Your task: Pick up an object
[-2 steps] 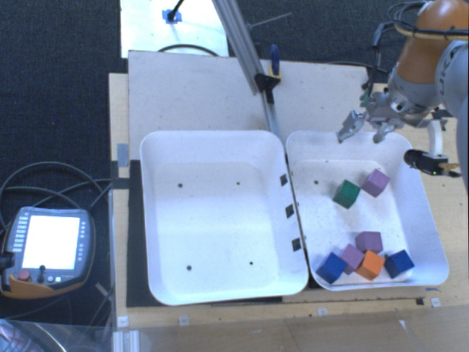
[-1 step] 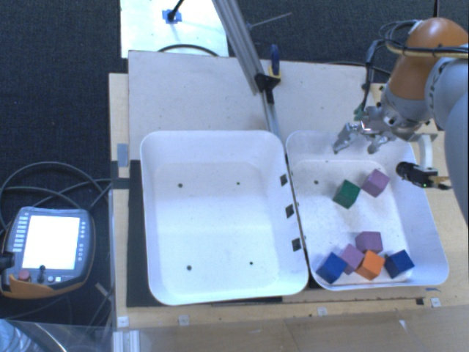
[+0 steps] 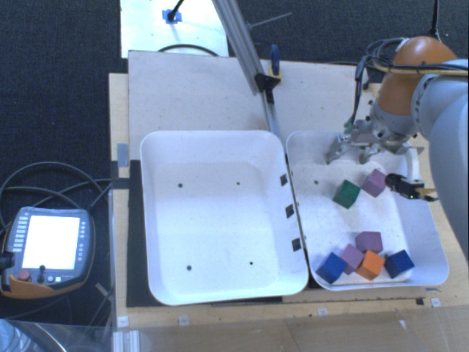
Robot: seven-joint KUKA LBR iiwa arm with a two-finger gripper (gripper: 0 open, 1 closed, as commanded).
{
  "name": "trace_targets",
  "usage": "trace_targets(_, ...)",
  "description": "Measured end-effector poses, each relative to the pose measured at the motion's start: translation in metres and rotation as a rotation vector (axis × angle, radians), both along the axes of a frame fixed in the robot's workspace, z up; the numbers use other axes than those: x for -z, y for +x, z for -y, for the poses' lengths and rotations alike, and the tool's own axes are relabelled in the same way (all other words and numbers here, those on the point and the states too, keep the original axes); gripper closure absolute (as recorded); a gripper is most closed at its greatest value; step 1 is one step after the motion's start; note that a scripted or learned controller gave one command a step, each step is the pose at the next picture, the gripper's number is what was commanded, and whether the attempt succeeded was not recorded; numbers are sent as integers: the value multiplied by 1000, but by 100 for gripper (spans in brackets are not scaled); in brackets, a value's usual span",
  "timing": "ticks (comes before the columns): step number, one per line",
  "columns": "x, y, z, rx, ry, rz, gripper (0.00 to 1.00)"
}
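A: The hand [image 3: 352, 147] hangs at the right bin's [image 3: 432, 266] far end; I cannot tell its state.

B: The green cube [image 3: 346, 193] and purple cube [image 3: 374, 182] sit close together. Descending between them could nudge both away.

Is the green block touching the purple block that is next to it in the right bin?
Apart. The camera view shows a strip of white bin floor between the green block and the purple block.

My arm [image 3: 447, 116] is cut off by the right edge. My hand [image 3: 352, 147] is too small and blurred to read its fingers. The teach pendant [image 3: 45, 251] is clipped at the left edge.
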State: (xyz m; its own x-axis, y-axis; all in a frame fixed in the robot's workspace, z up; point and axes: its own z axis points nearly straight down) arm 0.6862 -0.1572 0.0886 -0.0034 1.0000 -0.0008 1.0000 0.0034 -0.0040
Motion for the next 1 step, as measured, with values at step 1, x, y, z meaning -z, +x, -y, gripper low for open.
trace_targets(1, -14, 2, 0, -3, -2, 6, 100)
